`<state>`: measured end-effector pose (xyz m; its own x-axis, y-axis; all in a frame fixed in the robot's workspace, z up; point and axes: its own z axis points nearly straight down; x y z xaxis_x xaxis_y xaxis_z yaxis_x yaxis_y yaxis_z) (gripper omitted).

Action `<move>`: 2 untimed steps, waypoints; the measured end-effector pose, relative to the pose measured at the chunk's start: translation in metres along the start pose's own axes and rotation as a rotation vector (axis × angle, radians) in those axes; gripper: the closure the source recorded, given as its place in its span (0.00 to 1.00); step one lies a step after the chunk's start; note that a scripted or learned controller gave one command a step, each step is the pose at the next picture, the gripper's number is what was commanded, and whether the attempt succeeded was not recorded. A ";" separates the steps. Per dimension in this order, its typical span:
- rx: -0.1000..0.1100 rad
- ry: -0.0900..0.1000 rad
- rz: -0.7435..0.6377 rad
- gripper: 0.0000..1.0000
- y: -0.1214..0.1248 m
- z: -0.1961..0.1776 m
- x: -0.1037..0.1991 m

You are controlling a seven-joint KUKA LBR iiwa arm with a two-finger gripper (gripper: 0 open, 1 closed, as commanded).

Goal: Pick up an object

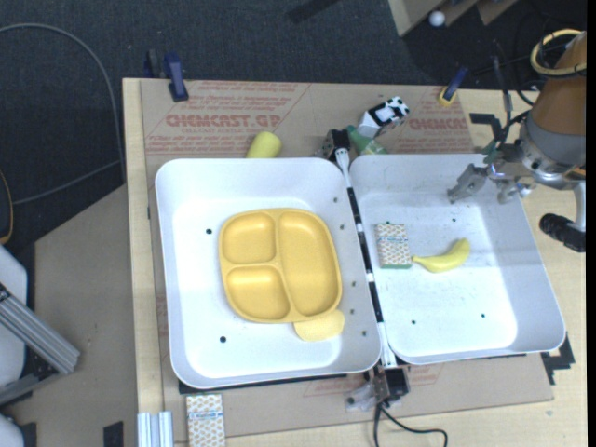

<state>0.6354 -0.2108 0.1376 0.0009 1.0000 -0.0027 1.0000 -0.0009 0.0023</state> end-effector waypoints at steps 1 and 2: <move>0.004 0.003 -0.001 0.00 -0.035 0.053 0.009; 0.004 0.004 0.000 0.00 -0.072 0.053 0.026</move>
<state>0.5638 -0.1846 0.0845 0.0008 1.0000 0.0011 1.0000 -0.0008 -0.0016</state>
